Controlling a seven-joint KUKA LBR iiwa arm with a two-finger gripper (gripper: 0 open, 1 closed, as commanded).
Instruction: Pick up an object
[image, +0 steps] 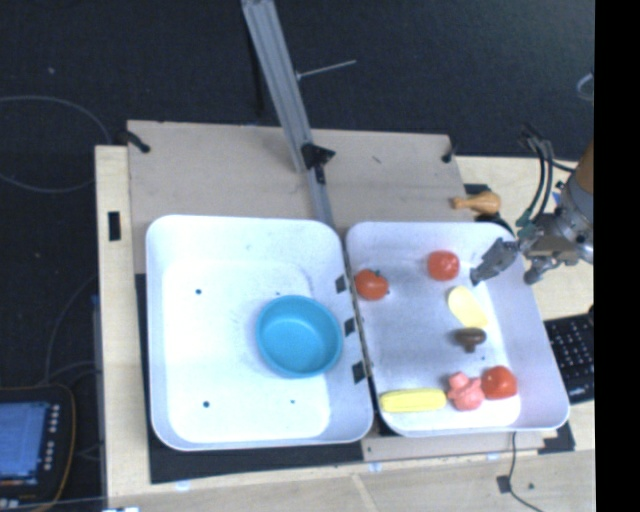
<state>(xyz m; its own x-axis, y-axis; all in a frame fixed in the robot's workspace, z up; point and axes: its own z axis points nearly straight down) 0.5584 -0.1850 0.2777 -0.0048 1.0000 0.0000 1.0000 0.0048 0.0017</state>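
Observation:
The right bin (400, 330) holds several small items: a red ball (443, 265), a red tomato with a green stem (371, 285), a pale yellow piece (467, 307), a small brown object (470, 338), a pink toy (462, 390), a red fruit (498, 381) and a yellow block (412, 400). My gripper (512, 267) hovers over the bin's upper right corner, just right of the red ball. It is open, with nothing between its dark fingers (491, 264).
A blue bowl (298, 335) sits in the left bin (200, 300). A grey metal pole (290, 110) slants up from the bins' far side. An orange-tan object (475, 203) lies on the bench behind the right bin. A keyboard (572, 350) is at the right.

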